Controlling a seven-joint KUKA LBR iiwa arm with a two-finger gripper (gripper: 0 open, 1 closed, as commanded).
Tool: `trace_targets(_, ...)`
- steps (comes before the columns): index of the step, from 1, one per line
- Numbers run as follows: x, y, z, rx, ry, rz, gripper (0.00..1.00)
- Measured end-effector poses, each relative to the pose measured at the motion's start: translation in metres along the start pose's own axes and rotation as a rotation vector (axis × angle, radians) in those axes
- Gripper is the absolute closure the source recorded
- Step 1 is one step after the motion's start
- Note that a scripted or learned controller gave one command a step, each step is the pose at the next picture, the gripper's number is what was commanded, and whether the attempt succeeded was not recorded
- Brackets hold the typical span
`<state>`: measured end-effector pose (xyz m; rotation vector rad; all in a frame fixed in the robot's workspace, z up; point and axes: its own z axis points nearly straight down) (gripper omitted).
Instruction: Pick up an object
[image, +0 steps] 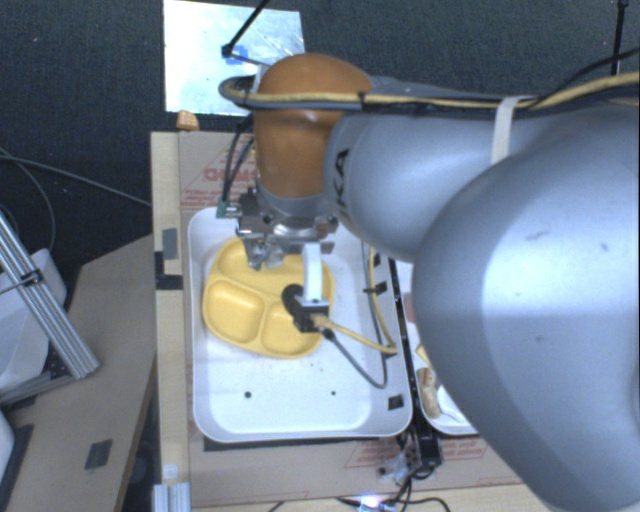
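Arm: I see the grey arm (500, 200) reaching in from the right, its bulk covering most of the right bin (440, 405); the orange band (300, 120) sits above the wrist, over the left bin (300, 410).

Gripper: the gripper (285, 255) hangs low over the left bin, just above the far part of the yellow plate. From this slanted view I cannot tell how the tool is set, wide or narrow, and I see nothing lifted with it.

Object: the yellow divided plate (250, 310) lies flat on the floor of the left bin, in its far half, its compartments facing up. The near half of the bin floor is bare.

Attachments: a white bracket (314, 275) with a black fitting (300, 305) hangs beside the tool over the plate's right side, and cables (365, 350) trail from there to the bin's right wall.

Step in hand: I judge this to be the descent or the grasp attempt on the plate; the pick is not yet shown done, since the plate rests on the bin.

Next move: I would want the tool to close across the plate's rim or a divider ridge, then lift straight up.

Risk: a shallow, smooth plate may slip or tip out of a thin edge grip.
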<state>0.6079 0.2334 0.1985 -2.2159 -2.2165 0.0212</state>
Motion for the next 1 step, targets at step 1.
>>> trace_targets(1,-0.0013,-0.0715,0.0212,-0.007,0.003,0.000,1.00)
